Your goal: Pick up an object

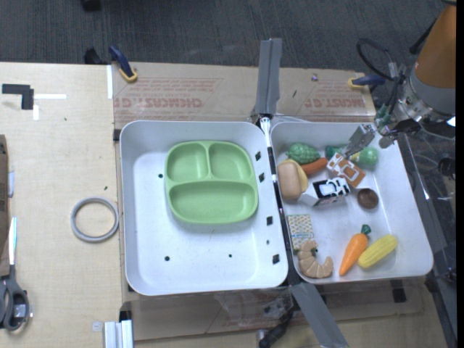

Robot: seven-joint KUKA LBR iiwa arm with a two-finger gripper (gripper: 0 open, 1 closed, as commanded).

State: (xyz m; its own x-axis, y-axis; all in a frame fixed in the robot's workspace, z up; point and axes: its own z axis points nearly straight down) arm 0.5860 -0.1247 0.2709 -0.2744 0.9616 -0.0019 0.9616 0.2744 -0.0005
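Observation:
My gripper [357,142] hangs over the back of the right bin [406,194], reaching in from the upper right. Just below its tip lie an orange-and-white carton [346,170] and a green round toy [368,157]. Nothing visibly hangs from the gripper. Further left are a green leafy toy [303,152], a small carrot [316,167] and a tan potato [291,180]. A black-and-white box [331,189] and a brown round piece [367,198] sit mid-bin. Near the front lie a carrot [353,251], a yellow corn cob [378,251], a croissant [316,266] and a speckled cracker [300,228].
The left bin [138,252] holds a green divided plate [212,182]. A grey divider post [269,78] stands between the bins at the back. A grey ring [94,218] and scissors [13,296] lie on the bench to the left.

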